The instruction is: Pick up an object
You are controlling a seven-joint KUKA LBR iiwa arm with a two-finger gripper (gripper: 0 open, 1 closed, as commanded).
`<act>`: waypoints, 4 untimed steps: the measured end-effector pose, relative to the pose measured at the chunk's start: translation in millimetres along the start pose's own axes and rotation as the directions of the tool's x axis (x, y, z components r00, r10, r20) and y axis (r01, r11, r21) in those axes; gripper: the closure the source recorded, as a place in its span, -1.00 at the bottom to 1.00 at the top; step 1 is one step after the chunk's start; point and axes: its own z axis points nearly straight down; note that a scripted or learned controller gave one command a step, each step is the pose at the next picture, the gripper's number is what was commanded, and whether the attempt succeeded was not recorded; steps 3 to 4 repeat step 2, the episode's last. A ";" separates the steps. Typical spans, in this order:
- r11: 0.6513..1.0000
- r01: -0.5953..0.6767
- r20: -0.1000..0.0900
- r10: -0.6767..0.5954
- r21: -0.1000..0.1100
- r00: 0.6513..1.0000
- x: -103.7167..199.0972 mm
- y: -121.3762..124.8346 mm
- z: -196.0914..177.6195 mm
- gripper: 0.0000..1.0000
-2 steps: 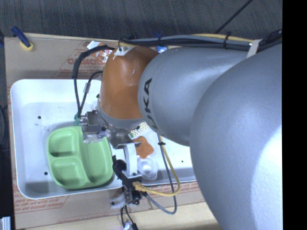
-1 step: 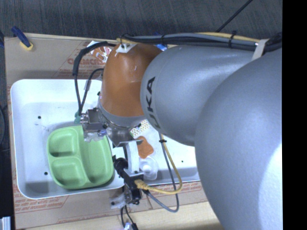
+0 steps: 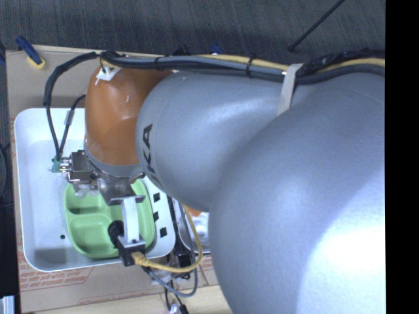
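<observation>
On the grey arm (image 3: pixel 262 175), near the orange band (image 3: pixel 114 120), part of dark lettering shows, likely the end of the maker's name, but it is cut off and seen at a slant. The cardboard (image 3: pixel 55 277) below the left bin (image 3: pixel 29 175) carries red print, too small to read.

The arm (image 3: pixel 275 175) reaches in from the right and hangs over the left bin (image 3: pixel 29 175), hiding its right part. A sectioned tray (image 3: pixel 88 231) lies in that bin, toward its near side, directly beneath the arm's wrist (image 3: pixel 108 175).
</observation>
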 end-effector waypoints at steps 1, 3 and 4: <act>1.000 0.006 0.000 -0.006 0.001 1.000 0.3 0.4 -10.3 1.00; 1.000 0.014 0.000 -0.014 0.002 1.000 0.9 0.5 -20.4 1.00; 1.000 0.014 0.000 -0.014 0.002 1.000 0.9 0.5 -20.4 1.00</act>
